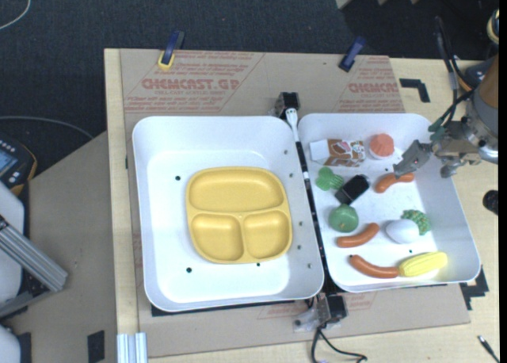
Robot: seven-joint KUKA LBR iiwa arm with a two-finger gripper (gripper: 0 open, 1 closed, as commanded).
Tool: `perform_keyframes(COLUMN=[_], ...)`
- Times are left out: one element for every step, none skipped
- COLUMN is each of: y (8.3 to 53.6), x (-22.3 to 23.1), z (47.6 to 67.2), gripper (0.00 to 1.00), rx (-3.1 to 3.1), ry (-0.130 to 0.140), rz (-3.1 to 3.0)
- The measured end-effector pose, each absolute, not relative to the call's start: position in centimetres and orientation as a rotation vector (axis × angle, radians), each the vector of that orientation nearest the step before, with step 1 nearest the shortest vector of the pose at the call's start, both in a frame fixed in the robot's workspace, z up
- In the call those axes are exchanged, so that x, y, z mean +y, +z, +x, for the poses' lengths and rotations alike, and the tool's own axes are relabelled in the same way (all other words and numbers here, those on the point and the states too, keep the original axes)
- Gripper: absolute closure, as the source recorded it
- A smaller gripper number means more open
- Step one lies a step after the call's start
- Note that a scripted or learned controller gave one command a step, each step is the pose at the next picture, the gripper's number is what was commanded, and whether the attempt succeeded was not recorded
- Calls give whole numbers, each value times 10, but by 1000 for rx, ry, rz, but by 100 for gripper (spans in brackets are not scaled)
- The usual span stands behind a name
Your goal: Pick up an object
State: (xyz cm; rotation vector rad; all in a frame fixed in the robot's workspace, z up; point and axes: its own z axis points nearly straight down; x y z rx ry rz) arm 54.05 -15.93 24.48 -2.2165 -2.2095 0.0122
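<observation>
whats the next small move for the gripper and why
Probably a short descent with a slight shift toward the small sausage. The gripper sits just above its right end in the right bin, and nothing is seen between its fingers, so nothing is picked yet.

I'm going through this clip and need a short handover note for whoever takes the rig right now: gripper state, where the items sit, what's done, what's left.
Gripper: over the right bin, near its upper right, just above a small sausage; nothing seen between its fingers.
Items: toy food all lies in the right bin, including the corn and black block. The left bin holds a yellow divided tray.
Done: no pick yet.
Left: grasp and lift one object.
</observation>
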Motion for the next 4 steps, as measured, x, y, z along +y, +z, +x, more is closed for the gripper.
perform_keyframes(y=[252,194,137,84], x=[-159,-150,-140,-139], z=[543,538,542,541], gripper=[0,0,0,0], rx=[-2221,-2216,-2216,-2216], ry=[0,5,5,5], rz=[-2221,-2216,-2216,-2217])
